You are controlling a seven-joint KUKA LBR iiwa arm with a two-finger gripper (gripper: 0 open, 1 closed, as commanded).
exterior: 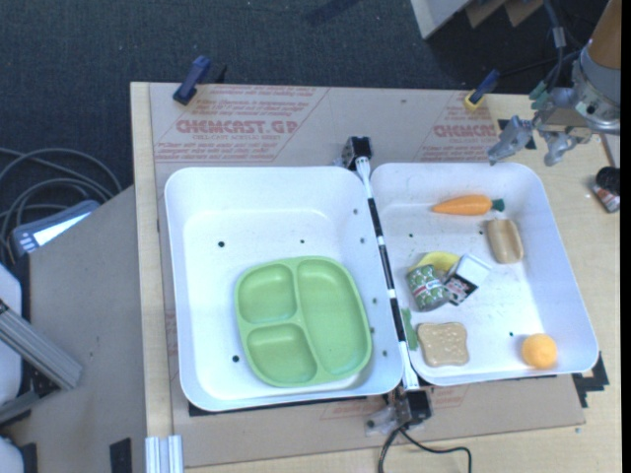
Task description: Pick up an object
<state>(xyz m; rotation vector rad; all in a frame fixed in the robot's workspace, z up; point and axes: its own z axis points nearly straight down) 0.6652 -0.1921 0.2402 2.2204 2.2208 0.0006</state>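
The fingers (532, 146) hang spread apart and grasp nothing, above the far right corner of the right bin (562, 264), close to its rim. Above them the grey arm (601, 77) goes out at the top right.

Just below the fingers and a little to the left, an orange carrot (461, 205) with a green end lies across the right bin. Below the carrot, nearer the right wall, lies a tan bread roll (504, 239). Lower and to the left there is a small heap: a yellow piece (440, 261), a green can (426, 287) and a small black and white packet (460, 284), all touching. Under the heap lies a slice of toast (442, 343), and an orange ball-shaped fruit (538, 351) rests in the near right corner, well apart from the fingers.

Far to the left and below the fingers, the left bin (197, 215) carries a green divided tray (301, 318) with three compartments.

Both bins stand on a desk (246, 126) covered with brown printed board. A blue clamp (191, 79) sits at its far left edge. The floor (99, 28) around is dark carpet, with grey cables (49, 180) at the left.
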